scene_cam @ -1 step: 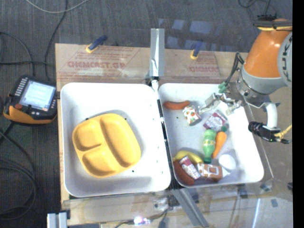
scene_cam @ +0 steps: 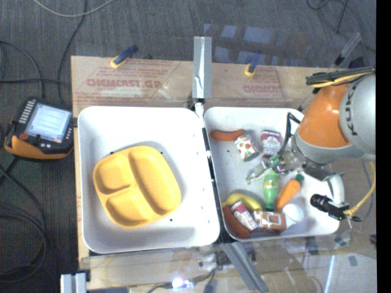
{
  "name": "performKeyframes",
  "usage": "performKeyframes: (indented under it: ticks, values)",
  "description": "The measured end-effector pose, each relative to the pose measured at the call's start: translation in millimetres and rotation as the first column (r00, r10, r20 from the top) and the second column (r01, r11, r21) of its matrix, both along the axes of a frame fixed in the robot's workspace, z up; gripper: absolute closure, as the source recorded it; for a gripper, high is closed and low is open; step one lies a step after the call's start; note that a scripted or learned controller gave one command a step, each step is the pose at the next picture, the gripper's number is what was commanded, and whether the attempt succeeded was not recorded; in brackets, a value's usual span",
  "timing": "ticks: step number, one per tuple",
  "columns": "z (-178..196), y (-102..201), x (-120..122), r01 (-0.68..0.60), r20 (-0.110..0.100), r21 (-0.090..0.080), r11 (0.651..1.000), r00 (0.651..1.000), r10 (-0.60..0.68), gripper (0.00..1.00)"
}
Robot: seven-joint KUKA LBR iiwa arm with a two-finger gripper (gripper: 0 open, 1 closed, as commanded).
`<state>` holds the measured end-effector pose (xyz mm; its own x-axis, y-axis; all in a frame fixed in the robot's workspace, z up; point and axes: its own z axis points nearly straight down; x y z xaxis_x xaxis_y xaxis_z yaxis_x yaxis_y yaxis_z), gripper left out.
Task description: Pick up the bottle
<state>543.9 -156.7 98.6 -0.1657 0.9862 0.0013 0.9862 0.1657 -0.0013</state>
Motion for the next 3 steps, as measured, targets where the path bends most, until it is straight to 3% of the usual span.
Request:
performKeyframes:
  ticks: [1,2,3]
  values:
    - [132.9,35.3,-21.3,0.196,0.0,-0.002,0.981,0.981,-0.196,0.0]
    - [31.9,6.0,-35.7,0.097,-0.002,0.0,0.995,0.995,-0.097,0.0]
    - [-9.0,-5.3,-0.1,0.174,0.009,0.0,0.985,0.985,-0.174,0.0]
